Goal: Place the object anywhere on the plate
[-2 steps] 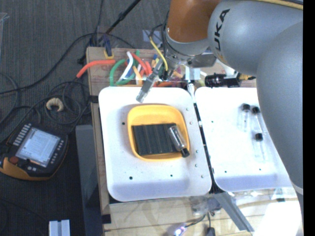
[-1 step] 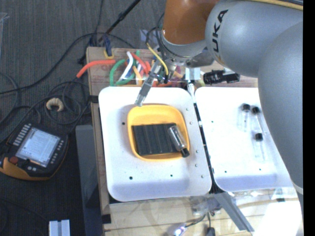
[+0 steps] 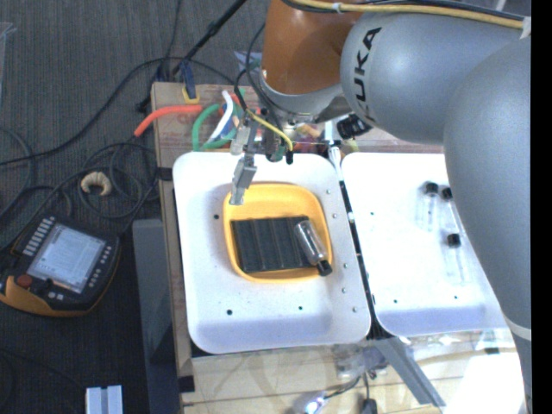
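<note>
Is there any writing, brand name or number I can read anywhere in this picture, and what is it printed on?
"KUKA": black letters running up the rounded grey shell of the robot arm, at the top right.
The orange and grey handheld control pad lying on the floor at the left has a lit screen, but whatever is on it is too small and blurred to read.
Nothing else legible: the yellow plate and the two white bins carry no readable marks.

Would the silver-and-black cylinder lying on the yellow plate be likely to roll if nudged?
Probably: the cylinder looks round and smooth, lying on its side. The dark ribbed mat beside it might check it, and the yellow plate has a raised rim, so it would likely stay aboard.
</note>
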Robot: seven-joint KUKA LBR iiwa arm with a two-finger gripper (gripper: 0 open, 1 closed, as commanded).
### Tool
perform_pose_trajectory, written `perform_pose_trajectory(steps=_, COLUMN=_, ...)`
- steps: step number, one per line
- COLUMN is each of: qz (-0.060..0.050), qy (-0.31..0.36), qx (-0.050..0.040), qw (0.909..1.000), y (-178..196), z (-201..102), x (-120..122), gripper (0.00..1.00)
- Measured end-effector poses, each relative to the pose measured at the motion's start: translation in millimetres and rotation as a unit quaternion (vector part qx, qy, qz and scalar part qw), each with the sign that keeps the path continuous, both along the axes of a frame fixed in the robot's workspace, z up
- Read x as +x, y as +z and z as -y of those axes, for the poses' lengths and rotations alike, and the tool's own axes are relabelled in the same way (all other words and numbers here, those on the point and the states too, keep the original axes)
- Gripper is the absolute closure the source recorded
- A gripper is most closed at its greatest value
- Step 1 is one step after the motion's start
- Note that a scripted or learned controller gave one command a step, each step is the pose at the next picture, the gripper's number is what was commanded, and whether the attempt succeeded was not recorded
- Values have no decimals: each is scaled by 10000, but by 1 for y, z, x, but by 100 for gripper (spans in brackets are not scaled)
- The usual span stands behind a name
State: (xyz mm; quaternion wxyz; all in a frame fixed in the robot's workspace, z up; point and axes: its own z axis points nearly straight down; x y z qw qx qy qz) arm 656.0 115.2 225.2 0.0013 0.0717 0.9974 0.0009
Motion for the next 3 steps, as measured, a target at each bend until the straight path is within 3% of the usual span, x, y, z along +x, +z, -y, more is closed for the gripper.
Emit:
perform_pose_trajectory(steps=1, qz=6, qy=1533, qx=1, qw=9882, y=8, z=-37, x=-28, gripper=0)
perform_pose_trajectory(steps=2, qz=6, qy=3047, qx=-6, qw=9525, y=-16, z=7, x=-11, gripper=0)
perform_pose_trajectory(steps=3, qz=21, qy=5122, qx=-2, qw=8589, y=-22, z=55, x=12, gripper=0)
